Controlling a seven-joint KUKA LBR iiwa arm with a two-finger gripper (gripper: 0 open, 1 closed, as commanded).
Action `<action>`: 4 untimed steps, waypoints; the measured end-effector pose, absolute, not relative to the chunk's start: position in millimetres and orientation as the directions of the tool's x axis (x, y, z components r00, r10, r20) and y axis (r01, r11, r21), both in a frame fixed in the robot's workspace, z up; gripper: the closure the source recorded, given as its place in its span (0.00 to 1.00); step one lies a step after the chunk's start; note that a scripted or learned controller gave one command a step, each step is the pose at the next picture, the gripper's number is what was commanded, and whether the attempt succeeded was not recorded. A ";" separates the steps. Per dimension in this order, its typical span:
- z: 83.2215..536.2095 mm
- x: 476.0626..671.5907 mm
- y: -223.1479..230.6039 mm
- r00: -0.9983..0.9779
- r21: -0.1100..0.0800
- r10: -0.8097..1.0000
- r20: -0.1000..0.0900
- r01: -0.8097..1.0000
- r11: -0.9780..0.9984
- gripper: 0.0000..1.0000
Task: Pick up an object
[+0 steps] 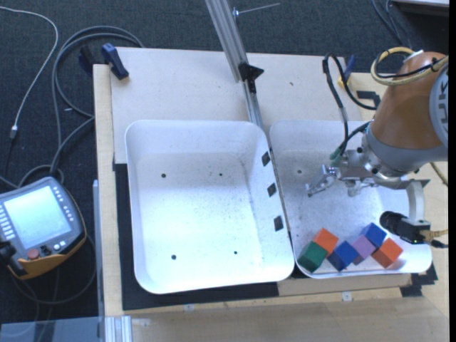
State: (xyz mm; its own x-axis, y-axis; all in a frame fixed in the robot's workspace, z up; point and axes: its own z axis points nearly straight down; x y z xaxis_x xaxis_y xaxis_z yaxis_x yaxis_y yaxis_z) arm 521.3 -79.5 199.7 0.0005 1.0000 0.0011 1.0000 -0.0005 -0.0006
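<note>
Six small blocks cluster at the near edge of the right bin point(299, 148): green block point(311, 255), orange block point(326, 239), blue block point(345, 254), lilac block point(363, 248), another blue point(374, 233), another orange point(388, 252). They look light, rigid, flat-sided; the green end block seems easiest to take across opposite faces. Touching neighbours crowd the rest. The hand point(322, 180) hovers above bare floor, holding nothing; its spread I cannot tell. The left bin point(142, 141) adjoins.
</note>
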 end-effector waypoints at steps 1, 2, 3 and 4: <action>210.9 522.5 -79.3 0.000 0.003 1.000 0.001 1.000 0.000 1.00; 210.2 522.2 -79.3 0.000 0.002 1.000 0.001 1.000 0.000 0.00; 99.7 480.8 -94.8 0.003 -0.011 1.000 0.003 1.000 -0.003 0.00; 99.3 480.3 -86.3 0.000 -0.003 1.000 0.003 1.000 0.000 0.00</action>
State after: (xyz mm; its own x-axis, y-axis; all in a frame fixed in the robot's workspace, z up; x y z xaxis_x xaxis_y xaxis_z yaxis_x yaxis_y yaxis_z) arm 480.3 -86.3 99.3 -0.0004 1.0000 0.0029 1.0000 0.0004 -0.0033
